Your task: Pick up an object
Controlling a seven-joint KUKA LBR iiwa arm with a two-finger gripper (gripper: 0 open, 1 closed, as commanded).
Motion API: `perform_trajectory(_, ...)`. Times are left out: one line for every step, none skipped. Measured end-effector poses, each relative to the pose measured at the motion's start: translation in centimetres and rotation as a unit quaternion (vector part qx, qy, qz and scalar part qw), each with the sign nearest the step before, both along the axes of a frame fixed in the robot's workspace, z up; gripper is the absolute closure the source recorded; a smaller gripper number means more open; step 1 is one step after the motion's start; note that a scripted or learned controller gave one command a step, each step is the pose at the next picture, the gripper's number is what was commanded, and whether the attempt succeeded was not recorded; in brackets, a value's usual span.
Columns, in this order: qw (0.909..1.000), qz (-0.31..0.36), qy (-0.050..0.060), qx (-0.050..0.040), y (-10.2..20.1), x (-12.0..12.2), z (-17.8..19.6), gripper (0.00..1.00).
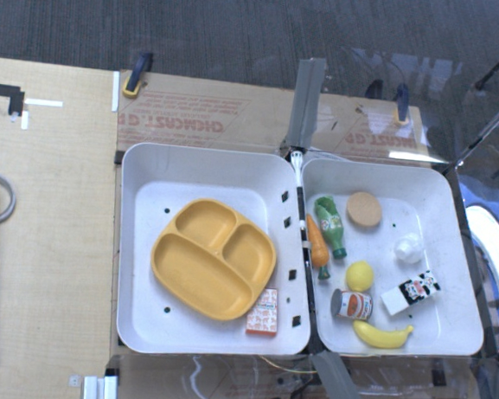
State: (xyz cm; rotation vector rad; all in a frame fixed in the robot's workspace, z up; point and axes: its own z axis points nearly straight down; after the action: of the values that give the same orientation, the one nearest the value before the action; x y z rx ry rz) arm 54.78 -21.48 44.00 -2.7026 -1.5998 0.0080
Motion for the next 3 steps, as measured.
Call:
perform_trajectory(0.9817,-0.19,0.001,-0.0003,2.3,-2.7,-3.3,1.0)
perform_trajectory(0.9833,-0.182,0.0,-0.0006,-0.2,-4.6,0.0,1.0)
perform_trajectory(0.9833,-0.182,0.0,-0.0006,-0.1,-4.5,0.0,0.0)
